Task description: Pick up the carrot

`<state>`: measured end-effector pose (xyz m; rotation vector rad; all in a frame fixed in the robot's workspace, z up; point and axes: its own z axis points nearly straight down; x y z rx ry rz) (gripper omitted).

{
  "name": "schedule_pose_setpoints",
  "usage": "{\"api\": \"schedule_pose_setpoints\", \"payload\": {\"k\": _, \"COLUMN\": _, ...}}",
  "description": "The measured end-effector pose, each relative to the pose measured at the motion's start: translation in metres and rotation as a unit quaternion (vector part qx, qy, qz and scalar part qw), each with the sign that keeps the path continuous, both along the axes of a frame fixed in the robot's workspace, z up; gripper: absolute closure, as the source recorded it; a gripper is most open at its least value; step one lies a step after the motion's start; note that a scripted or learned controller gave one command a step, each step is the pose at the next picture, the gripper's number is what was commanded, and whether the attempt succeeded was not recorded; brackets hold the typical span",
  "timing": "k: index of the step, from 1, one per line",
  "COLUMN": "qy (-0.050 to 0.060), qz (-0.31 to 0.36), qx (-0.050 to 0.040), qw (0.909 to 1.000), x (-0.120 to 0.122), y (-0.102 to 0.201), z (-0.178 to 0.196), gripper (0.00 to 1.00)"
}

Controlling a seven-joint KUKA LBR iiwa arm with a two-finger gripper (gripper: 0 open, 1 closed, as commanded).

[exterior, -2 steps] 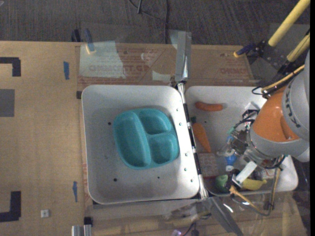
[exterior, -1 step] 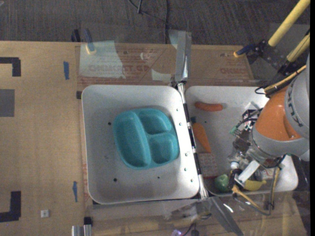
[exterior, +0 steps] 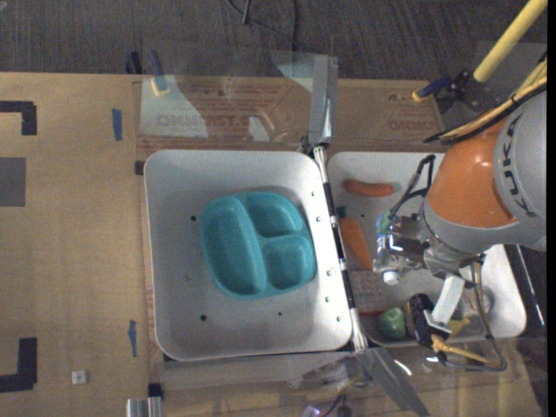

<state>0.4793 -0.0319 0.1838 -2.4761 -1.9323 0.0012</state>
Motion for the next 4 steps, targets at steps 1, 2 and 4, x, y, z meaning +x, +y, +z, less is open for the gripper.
{"api": "schedule_pose_setpoints", "payload": {"k": 1, "qy": 0.0, "qz": 0.0, "qx": 0.0, "qw": 1.0, "x": 0.0, "y": 0.0, "z": 0.0, "gripper": 0.0}}
{"api": "schedule_pose_setpoints", "payload": {"k": 2, "qy": 0.0, "qz": 0.0, "qx": -0.0005, "qw": 1.0, "x": 0.001, "y": 0.0, "z": 0.009, "gripper": 1.0}}
{"api": "schedule_pose_setpoints", "payload": {"k": 4, "qy": 0.0, "qz": 0.275, "qx": 0.0007, "qw": 0.9615, "x": 0.0, "y": -0.014, "z": 0.0, "gripper": 1.0}}
